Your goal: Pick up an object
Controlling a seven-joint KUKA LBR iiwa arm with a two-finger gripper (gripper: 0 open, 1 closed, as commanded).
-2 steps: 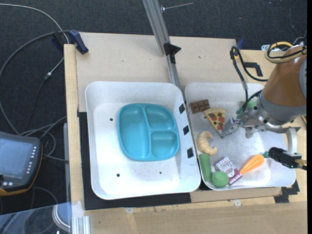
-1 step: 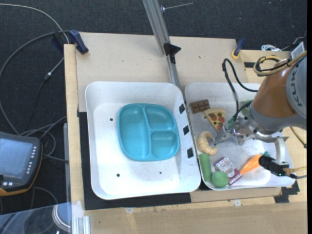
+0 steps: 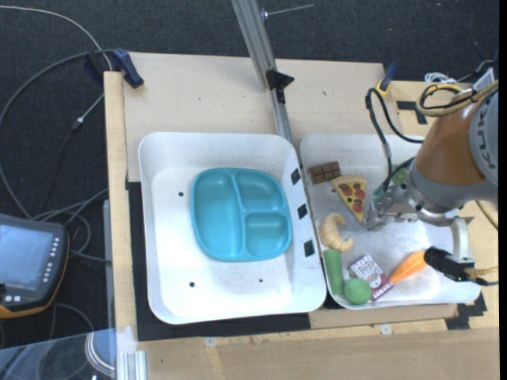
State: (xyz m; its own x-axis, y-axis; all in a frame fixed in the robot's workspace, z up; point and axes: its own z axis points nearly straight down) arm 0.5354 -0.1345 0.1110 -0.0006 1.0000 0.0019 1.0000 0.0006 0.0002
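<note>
Orange plastic toy carrot [image 3: 409, 267] lies near the front right of my right white bin [image 3: 317, 146].
My gripper [image 3: 379, 210] hovers beside the pizza slice [image 3: 352, 195]; I cannot tell its opening. Carrot looks light, stiff, slippery: grasp across its middle.

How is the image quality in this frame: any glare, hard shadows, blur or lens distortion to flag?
Camera view: even, diffuse lighting with soft shadows; the two shallow white bins look bright, with mild sheen on the turquoise divided plastic plate. The small toy foods, such as the pizza slice and orange carrot, read clearly. The gripper area is cluttered and slightly soft. Bench edges appear slanted.
</note>
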